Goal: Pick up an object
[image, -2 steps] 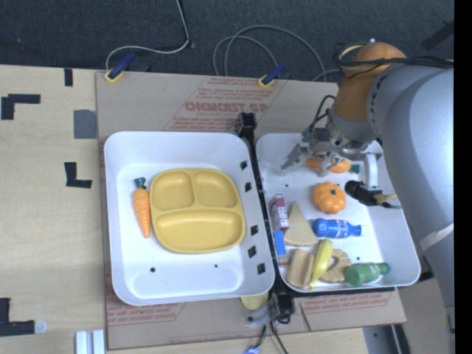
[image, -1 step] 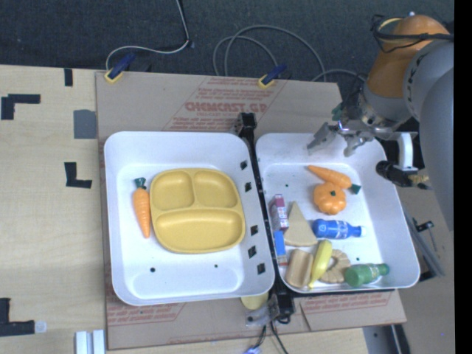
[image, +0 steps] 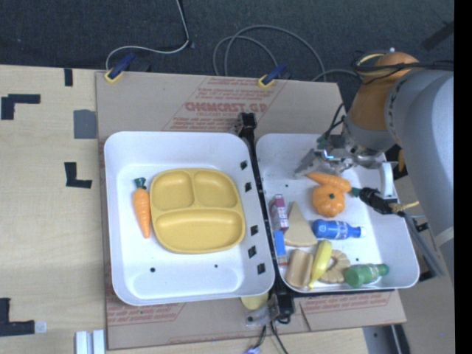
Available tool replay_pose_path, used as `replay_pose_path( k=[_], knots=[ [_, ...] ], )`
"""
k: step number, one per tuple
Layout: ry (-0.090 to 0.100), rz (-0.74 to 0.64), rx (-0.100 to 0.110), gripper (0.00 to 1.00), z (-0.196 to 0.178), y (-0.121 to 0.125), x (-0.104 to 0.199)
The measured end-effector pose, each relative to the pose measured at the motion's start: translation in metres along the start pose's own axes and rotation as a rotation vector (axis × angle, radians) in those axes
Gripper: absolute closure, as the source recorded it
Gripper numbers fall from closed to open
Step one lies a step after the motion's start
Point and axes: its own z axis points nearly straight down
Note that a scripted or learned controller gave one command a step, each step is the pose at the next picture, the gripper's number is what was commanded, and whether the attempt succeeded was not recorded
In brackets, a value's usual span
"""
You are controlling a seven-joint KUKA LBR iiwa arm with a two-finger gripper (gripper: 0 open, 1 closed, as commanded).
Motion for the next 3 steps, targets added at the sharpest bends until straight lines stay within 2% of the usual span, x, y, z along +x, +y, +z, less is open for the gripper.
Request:
replay_pose_path(
  k=[1,2,3],
  knots=[
    [-0.001,0.001,-0.004,0.00,-0.005,-0.028,0.004],
    [-0.002,0.001,-0.007,0.00,-0.006,-0.074,0.015],
    [-0.005,0.002,-0.011,0.00,-0.006,-0.103,0.038]
  ],
)
